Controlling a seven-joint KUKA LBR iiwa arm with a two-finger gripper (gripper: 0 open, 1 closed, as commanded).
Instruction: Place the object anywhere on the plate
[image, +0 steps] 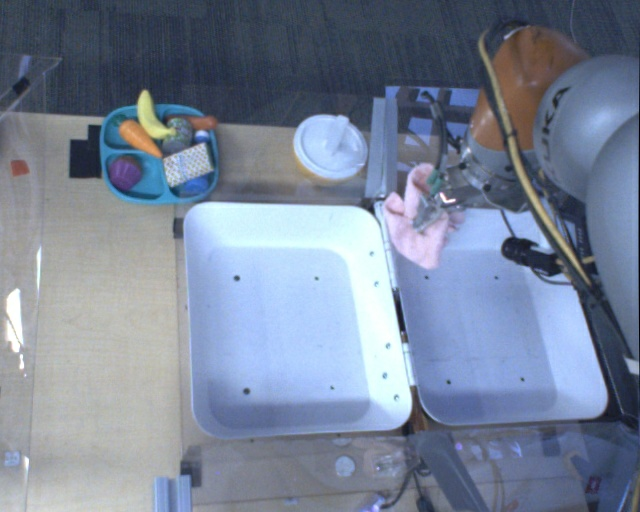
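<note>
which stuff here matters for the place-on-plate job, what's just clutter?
Job:
pink cloth, at the gripper, upper left of right bin
blue divided plate holding toy food

Clutter:
left bin
white lidded cup

Soft, matt pink cloth is bunching in folds between and below my dull metal fingers. Under them the right bin is showing smooth, faintly glossy white plastic, as is the left bin beside it, both sitting on pale matt wood-look bench.
</note>
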